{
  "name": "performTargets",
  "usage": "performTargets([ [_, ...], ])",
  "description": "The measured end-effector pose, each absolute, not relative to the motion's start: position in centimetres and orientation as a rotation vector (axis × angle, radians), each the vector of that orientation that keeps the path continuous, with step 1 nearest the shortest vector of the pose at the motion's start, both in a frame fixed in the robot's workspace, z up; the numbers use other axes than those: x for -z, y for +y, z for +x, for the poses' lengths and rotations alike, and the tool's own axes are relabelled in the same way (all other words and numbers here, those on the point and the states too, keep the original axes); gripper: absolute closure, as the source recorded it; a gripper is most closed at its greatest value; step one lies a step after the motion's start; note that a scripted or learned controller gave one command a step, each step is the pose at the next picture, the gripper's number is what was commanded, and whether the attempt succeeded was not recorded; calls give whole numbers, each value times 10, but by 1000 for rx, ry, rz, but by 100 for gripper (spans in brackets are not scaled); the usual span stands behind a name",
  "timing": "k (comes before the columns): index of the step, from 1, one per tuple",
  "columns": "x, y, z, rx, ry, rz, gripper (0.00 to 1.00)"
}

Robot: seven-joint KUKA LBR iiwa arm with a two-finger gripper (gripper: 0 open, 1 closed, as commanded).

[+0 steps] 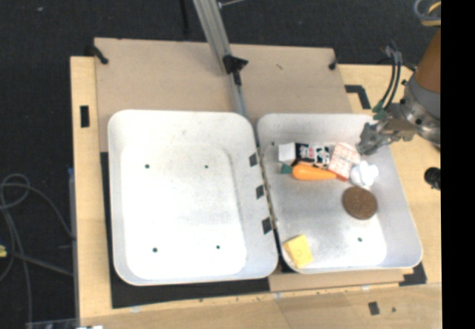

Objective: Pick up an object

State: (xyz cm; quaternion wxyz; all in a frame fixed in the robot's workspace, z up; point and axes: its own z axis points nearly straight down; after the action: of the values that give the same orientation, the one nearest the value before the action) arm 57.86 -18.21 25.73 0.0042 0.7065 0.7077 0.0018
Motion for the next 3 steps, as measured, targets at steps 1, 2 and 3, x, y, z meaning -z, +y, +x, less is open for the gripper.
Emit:
performTargets([
  [1,-292,-184,580,-4,2222,2214,100],
  [2,-288,-123,583,-2,2228,2213,100],
  [3,-283,-81,593,1,2227,2216,100],
])
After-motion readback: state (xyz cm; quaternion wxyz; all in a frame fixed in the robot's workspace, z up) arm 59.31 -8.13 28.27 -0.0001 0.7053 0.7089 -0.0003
